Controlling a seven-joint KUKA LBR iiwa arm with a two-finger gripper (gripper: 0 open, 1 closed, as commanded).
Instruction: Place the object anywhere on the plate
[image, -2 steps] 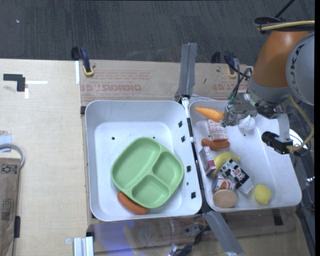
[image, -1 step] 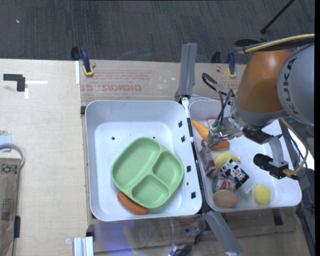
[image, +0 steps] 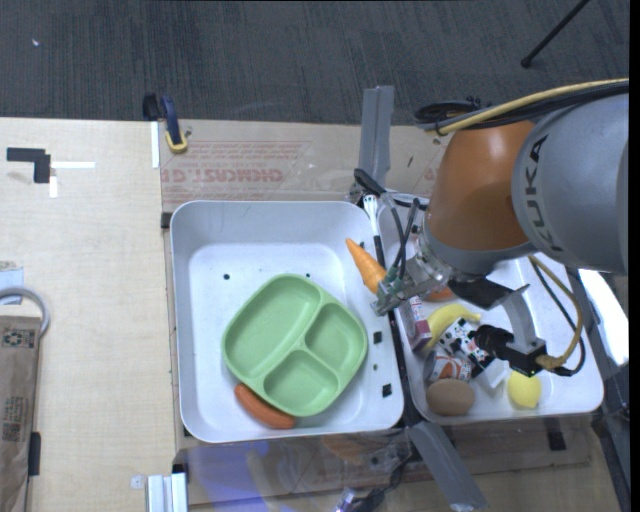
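"KUKA" reads on the grey arm (image: 580, 190); the cardboard sheet (image: 245, 165) behind the bins carries faint red print, illegible. Gripper (image: 392, 293) sits low at the divider between bins, grip state can't be read. Toy carrot (image: 365, 262) touches it on the left, lying against the left bin (image: 200, 300) wall. Green three-compartment plate (image: 293, 343) is further left, an orange sausage (image: 264, 406) at its near rim. Right bin (image: 570, 400), right of the gripper: brown egg (image: 451, 397), lemon (image: 524, 389), patterned toy (image: 462, 345)

Bright even overhead light, soft shadows (slight blur) — white glare at right bin (image: 590, 290) edge
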